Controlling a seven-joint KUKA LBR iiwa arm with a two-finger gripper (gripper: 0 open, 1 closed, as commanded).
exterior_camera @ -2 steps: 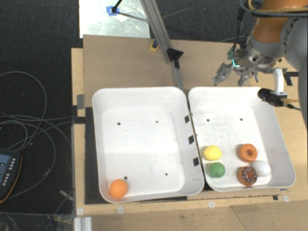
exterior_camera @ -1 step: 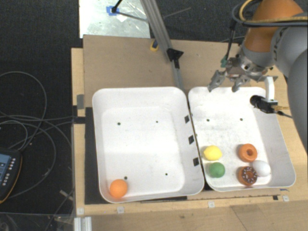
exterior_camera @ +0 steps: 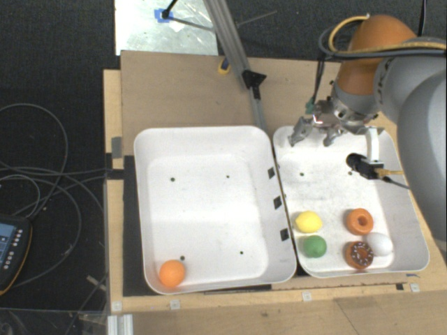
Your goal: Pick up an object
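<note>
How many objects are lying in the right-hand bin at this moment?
5, all clustered at the near end of the right bin: yellow ball, green ball, orange ring, chocolate donut, white ball. The arm may hide others.

The shallow white plastic right-hand bin lies directly under the gripper and extends towards the camera from it. The matching white left-hand bin sits beside it, on the far side from the arm. Small black clips line the seam between the two, below the tool in the view. Both rest on a brown board bench. A slanting grey metal pole rises behind the gripper. Well beyond the left bin, black cables loop over dark carpet near a dark handheld control pendant.
</note>
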